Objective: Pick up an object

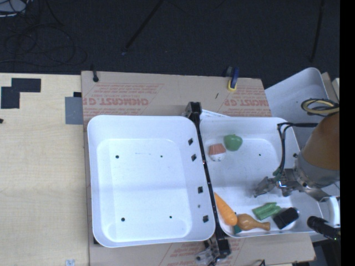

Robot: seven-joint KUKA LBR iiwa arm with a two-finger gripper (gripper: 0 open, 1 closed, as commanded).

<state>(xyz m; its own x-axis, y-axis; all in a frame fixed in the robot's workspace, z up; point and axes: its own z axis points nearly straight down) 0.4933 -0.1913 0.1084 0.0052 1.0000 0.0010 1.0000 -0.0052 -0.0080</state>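
Observation:
My gripper (265, 187) hangs low over the right bin (252, 129), near its right-hand middle, on the grey arm with the orange band (324, 143). It stands open with nothing between its fingers. Just below it lie a green oblong piece (265, 210) and a black block (285, 218). An orange carrot (224, 206) and a tan gourd-shaped piece (250, 223) lie along the bin's front edge. Farther back rest a green round object (233, 142) and a red-and-white object (216, 151), well apart from the gripper.
The left bin (97, 148) stands beside the right one, with a black divider strip (201, 165) between them. Both sit on a cardboard sheet (138, 96). A blue-and-yellow clamp (232, 78) grips the cardboard's back edge.

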